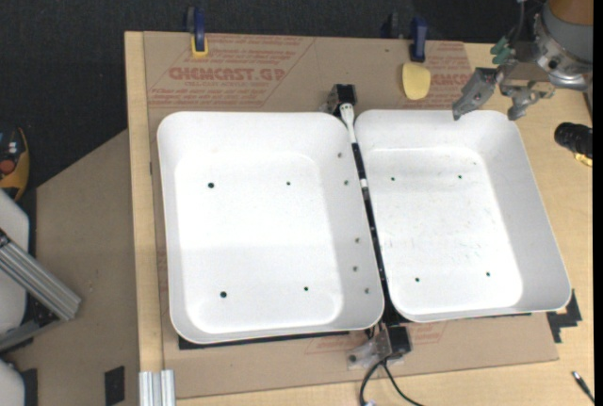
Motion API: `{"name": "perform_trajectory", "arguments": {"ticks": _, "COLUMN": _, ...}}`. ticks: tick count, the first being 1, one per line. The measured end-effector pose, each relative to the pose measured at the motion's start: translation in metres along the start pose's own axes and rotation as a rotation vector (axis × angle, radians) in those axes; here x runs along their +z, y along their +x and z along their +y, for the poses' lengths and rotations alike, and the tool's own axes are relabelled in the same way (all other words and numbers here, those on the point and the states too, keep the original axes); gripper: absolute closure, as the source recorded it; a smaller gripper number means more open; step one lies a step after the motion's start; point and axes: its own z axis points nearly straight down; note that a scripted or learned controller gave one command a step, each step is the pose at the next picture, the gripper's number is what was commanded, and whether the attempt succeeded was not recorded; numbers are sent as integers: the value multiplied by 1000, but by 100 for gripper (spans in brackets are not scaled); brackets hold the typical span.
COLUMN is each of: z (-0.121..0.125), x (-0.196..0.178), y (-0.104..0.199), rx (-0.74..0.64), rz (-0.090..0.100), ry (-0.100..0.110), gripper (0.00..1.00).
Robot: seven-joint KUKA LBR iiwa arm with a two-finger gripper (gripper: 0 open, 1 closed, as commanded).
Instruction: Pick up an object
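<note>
Two shallow white bins side by side on a brown paper-faced board [283, 65]: left bin [179, 206], right bin [537, 225]. Smooth, slightly glossy plastic, rectangular with rounded corners and raised rims, inner rims touching along a thin black strip [366, 206]. Four small dark dots on each bin floor, set near the corners of a rectangle.

Red print across the board's far edge, reading roughly "CHEMCAST GP" [226, 73], repeated fainter and partly cut off towards the far right corner.

Two blue clamps on the board's far edge: left clamp [195, 21] with a yellow tip, near the far left corner, and right clamp [417, 37], above the right bin. Two small black clips where the bins meet, far clip [342, 97] at the far edge and near clip [394, 339] at the near edge, the latter with a dark cable trailing off.

One pale yellow object [415, 80], matte, rounded and blunt like a small lump, on the bare board just below the right clamp, just beyond the right bin's far rim and apart from it.

One metal gripper [493, 103], grey with a green fitting, poised over the right bin's far right corner. Released: two fingers [470, 99] splayed apart, well to the right of the yellow object.
</note>
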Motion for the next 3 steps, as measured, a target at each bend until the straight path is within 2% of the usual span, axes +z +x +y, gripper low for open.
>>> {"name": "perform_trajectory", "arguments": {"ticks": 1, "z": 1, "x": -11, "y": 0, "rx": -1, "rz": -1, "ry": -3, "gripper": 100}}
{"name": "perform_trajectory", "arguments": {"ticks": 2, "z": -14, "x": -51, "y": 5, "rx": -1, "rz": -1, "ry": -6, "gripper": 100}}
{"name": "perform_trajectory", "arguments": {"ticks": 3, "z": -6, "x": 41, "y": 76, "rx": -6, "rz": 3, "ry": 7, "gripper": 100}}
